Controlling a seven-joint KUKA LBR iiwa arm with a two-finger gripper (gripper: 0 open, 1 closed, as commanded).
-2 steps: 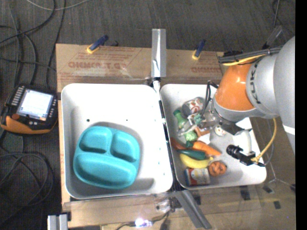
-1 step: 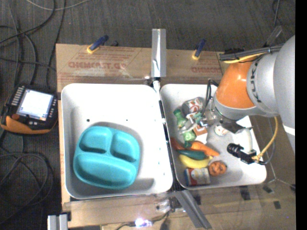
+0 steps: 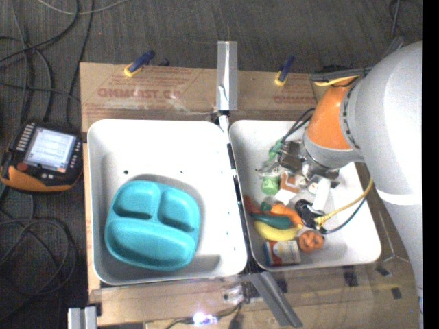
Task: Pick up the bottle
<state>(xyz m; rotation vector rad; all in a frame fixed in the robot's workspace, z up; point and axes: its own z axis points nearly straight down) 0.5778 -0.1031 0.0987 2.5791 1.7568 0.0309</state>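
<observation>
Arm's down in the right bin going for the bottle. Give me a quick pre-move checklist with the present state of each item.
1. Arm over the right bin: ok, the gripper is low among the clutter.
2. Bottle identified: cannot tell; a red-and-white item at the front edge may be it.
3. Something between the fingers: cannot tell, the wrist hides them.
4. Neighbours clear of the grasp: not ok, banana, orange toy and green item crowd together.
5. Yellow cable free: cannot tell.
6. Left bin holds the blue tray, undisturbed: ok.
</observation>
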